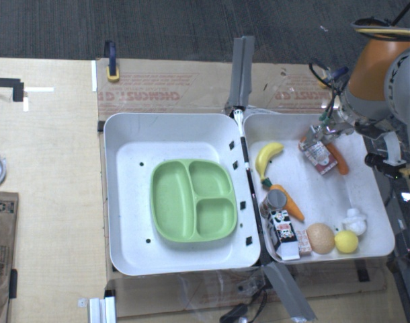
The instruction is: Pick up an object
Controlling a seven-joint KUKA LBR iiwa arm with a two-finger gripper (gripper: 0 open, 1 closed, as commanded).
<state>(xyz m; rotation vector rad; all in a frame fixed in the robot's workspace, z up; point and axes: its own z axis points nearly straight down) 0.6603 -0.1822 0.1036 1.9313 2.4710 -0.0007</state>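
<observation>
I am hovering my gripper [324, 132] over the far end of the right shallow white bin [378, 200]; I cannot tell how it stands. Just below it a small crinkled silver-and-red packet [318, 153] is lying, touching an orange carrot-shaped piece [338, 159]. Toward the packet's left a yellow plastic banana [267, 157] is resting. The green divided plastic plate [193, 200] is sitting well left of the packet, in the left white bin [124, 200].

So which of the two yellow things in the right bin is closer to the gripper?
The banana, curved, near the bin's left wall. The gripper hangs at the far side, while the round lemon sits in the near right corner.
</observation>
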